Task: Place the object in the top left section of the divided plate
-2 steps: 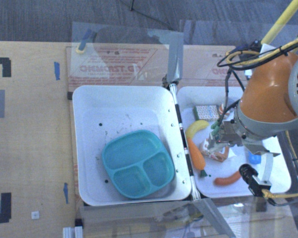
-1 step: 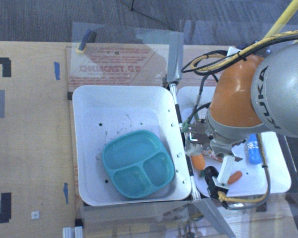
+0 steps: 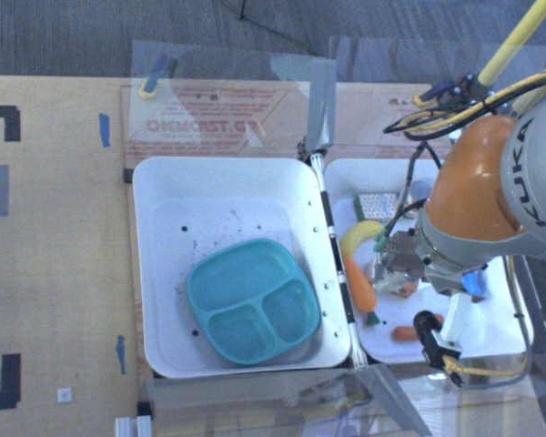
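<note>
Three items lie under my wrist in the right bin (image 3: 519,330), sausage (image 3: 404,333) nearest, then carrot (image 3: 360,285) and banana (image 3: 358,236); my gripper (image 3: 399,264) state I cannot tell; pick one squarely, then cross to the plate (image 3: 253,300).

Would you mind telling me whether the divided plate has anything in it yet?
Empty: all three sections of the divided plate show bare teal, nothing resting inside.
</note>
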Available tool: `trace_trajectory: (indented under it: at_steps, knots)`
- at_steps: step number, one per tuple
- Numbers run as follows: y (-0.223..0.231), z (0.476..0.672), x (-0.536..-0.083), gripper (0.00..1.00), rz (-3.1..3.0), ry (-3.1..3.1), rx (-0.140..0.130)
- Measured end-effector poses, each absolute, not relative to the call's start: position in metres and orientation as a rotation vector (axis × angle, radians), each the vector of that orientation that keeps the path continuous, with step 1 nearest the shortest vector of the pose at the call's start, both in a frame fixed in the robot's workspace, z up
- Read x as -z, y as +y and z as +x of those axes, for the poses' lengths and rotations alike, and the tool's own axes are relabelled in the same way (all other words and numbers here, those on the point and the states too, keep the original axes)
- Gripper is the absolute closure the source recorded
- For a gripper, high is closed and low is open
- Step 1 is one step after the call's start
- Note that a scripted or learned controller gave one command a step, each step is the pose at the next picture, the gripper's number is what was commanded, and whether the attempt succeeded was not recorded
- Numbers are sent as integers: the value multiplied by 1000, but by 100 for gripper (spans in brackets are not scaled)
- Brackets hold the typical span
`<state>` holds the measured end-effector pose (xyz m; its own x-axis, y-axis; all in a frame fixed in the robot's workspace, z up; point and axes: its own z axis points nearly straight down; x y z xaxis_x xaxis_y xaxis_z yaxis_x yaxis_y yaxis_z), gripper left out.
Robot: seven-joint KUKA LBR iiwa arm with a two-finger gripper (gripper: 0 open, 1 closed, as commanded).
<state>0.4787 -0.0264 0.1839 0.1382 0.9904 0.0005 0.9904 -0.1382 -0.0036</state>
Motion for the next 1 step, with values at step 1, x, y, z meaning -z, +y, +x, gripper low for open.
trace_trajectory:
  at_steps: [1]
  knots:
    - [-89, 480, -297, 100, -2354, -2081, 0]
